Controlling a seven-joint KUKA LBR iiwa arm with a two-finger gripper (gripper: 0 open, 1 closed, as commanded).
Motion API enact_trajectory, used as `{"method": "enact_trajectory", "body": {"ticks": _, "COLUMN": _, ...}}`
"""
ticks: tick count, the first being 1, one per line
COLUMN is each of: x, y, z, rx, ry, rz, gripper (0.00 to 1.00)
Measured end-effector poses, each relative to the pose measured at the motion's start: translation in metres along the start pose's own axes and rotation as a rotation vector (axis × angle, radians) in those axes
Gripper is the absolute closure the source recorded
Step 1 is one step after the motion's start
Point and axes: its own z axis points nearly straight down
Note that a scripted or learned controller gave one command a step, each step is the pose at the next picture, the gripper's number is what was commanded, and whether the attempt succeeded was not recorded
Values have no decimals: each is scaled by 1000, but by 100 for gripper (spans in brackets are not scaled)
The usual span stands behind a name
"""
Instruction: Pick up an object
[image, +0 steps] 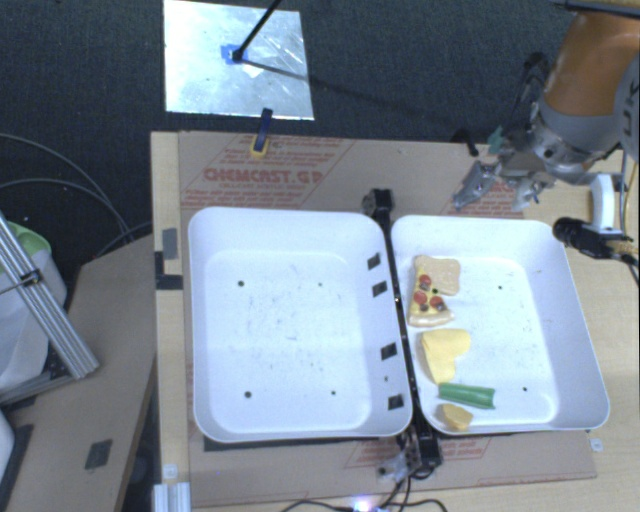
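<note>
Hanging above the far rim of the right bin (575, 300), the gripper (478, 192) points down and to the left. Its two thin grey fingers (470, 190) sit close together with nothing between them, though at this size I cannot tell whether they are fully closed or slightly parted. They are well apart from every object. Behind the fingers is the grey wrist, then an orange band on the arm (590, 70), which enters from the upper right.

Two shallow white bins sit side by side on a bench. In the right bin, four small objects lie in a line along the left wall. Farthest from the viewer is a toy pizza slice (433, 290) with a tan crust and red and green toppings. Just below it lies a pale yellow piece (444, 353), shaped a little like a heart. Next comes a green stick-shaped piece (467, 394), lying crosswise and touching the yellow piece's lower edge. Nearest the viewer, beside the front rim, is a small yellow chunk (456, 417).

A flat brown cardboard sheet (300, 165) with red lettering lies under both bins.
</note>
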Motion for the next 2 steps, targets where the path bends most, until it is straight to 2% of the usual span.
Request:
{"method": "enact_trajectory", "body": {"ticks": 1, "x": -20, "y": 14, "z": 206, "rx": 3, "ry": 2, "rz": 4, "gripper": 0}}
{"method": "enact_trajectory", "body": {"ticks": 2, "x": 83, "y": -83, "z": 92, "rx": -3, "ry": 3, "rz": -6, "gripper": 0}}
